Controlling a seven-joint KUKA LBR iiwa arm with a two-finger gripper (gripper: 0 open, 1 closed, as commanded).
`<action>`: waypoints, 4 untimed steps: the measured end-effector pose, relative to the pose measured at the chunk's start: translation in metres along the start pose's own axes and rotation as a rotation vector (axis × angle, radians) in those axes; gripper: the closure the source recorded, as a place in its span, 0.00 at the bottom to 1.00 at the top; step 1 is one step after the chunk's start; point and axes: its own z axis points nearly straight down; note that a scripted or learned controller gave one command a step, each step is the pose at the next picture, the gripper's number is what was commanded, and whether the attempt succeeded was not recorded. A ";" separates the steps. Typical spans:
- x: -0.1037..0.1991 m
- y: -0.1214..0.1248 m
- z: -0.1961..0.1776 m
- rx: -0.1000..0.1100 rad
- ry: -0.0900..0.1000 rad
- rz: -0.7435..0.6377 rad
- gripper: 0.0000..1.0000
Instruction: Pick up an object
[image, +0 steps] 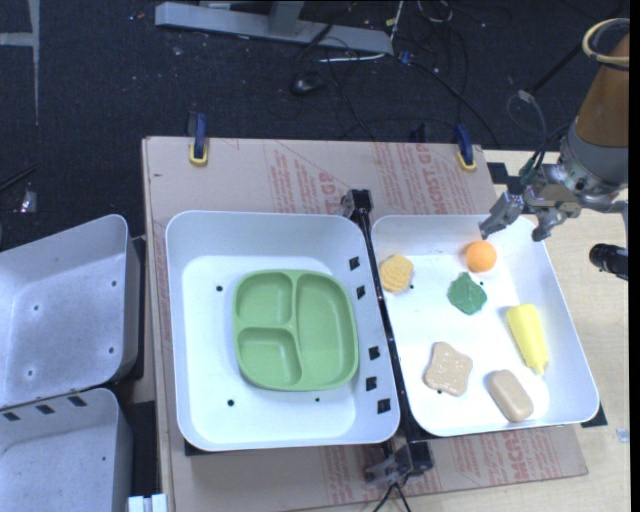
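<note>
The right bin (570, 380) holds several small food-shaped items: an orange ball (481, 256), a yellow waffle-like piece (397, 272), a green leafy piece (466, 295), a yellow corn cob (528, 338), a tan toast piece (447, 369) and a beige loaf (510, 395). My gripper (520, 224) hangs over the bin's far right edge, just above and right of the orange ball. Its two dark fingers (497, 220) are spread apart with nothing between them.
The left bin (190, 400) holds a green divided tray (297, 329). A black clip rail (375, 300) runs between the two bins. Blue-and-yellow clamps (199, 138) sit at the board's far edge. Spare white bins (60, 300) lie at the left.
</note>
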 end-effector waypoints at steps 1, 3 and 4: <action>0.001 0.003 -0.008 -0.012 -0.003 -0.003 0.00; -0.010 0.013 0.093 -0.008 -0.002 0.000 0.00; -0.009 0.013 0.147 -0.007 -0.001 -0.002 0.00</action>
